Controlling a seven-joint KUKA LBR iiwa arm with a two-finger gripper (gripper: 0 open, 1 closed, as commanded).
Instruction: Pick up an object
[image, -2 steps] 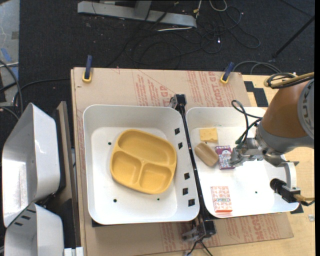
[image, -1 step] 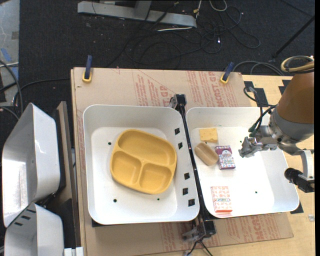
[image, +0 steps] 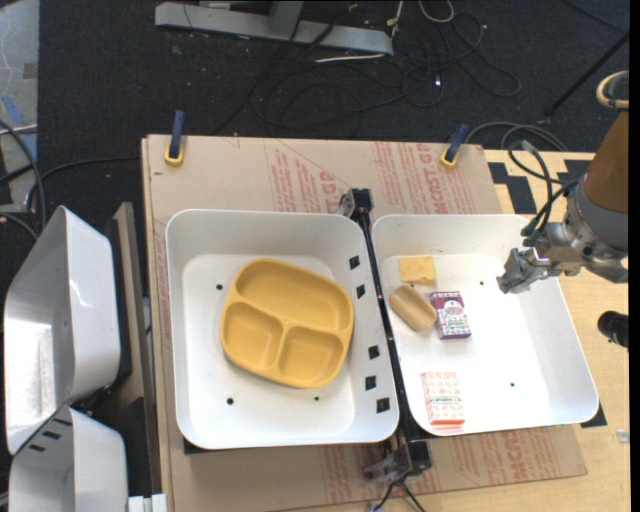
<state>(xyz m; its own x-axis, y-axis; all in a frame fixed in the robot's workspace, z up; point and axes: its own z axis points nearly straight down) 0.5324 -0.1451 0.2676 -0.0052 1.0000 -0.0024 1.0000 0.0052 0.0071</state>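
The gripper (image: 514, 277) hovers above the right bin (image: 560, 340), right of the small purple carton (image: 451, 315); its grip state cannot be determined. Advised: centre over the carton, clear of the adjacent bread roll (image: 411, 307), then descend vertically.

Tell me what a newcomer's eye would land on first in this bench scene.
The big yellow plastic tray with three compartments fills the middle of the left white bin. In the right white bin, a small cluster sits near the divider: a pale yellow cheese-like block, a tan bread-roll shape and a small maroon carton. The grey arm's gripper hangs over that bin's right side.
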